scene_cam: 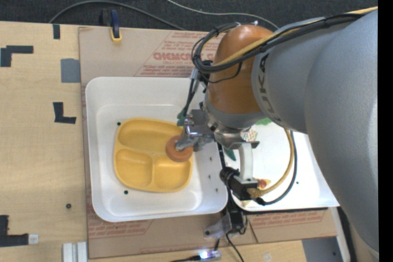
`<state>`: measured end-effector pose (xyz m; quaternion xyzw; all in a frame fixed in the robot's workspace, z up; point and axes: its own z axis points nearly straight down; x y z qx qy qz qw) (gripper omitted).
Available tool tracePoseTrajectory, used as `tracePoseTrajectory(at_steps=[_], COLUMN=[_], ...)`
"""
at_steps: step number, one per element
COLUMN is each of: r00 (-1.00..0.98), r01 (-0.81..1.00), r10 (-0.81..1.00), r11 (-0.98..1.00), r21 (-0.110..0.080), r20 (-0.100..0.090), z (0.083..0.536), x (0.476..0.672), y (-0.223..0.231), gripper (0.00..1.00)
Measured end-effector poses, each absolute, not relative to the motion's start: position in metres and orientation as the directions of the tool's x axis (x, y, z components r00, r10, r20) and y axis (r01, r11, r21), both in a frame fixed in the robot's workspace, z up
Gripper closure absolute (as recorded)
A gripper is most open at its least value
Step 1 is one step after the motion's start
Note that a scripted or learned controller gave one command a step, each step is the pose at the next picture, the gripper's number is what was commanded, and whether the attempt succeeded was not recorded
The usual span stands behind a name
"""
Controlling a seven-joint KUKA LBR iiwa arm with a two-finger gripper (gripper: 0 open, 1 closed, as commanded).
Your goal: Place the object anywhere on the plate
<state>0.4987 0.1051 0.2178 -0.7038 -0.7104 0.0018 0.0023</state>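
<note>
**Brown disc at the plate's right edge, under the robot's fingers**

A small round brown disc (179, 151), shaped like a thick ring or doughnut, sits at the right edge of a yellow plate (144, 159). It overlaps the plate's rim, near where the upper section meets the lower right one. The metal fingers (184, 143) of the gripper (186, 139) reach down onto the top of the disc and touch it. Whether they are apart, together or clamped on the disc cannot be told from this angle, since the wrist blocks much of them.

The plate is divided into three sections: one wide section at the top and two smaller ones below. It lies in the middle of the left white bin (101, 132), tilted slightly in the frame.

Above the fingers the arm (319, 83) rises large and grey, with a rounded orange band (236, 70) near the wrist. Black cables loop around that band, and a yellow hose curves below it over the right white bin (307, 187).

Both bins rest on a sheet of brown cardboard (166, 55) printed with red lettering, which lies on a pale wooden surface (37, 132). A small yellow and blue clamp (115, 26) grips the cardboard's far edge.
</note>
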Motion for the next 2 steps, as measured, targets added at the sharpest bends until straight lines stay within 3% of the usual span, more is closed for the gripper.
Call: tracePoseTrajectory(at_steps=[1, 2], r00=[-0.008, -0.003], r01=[1.0, 1.0], r10=[1.0, 1.0], r11=[0.008, 0.003], r21=[-0.005, -0.006], r20=[-0.001, -0.002], z=[0.2223, 0.2221], x=[0.4983, 0.4985], y=[0.15, 0.1473], gripper=[1.0, 0.0])
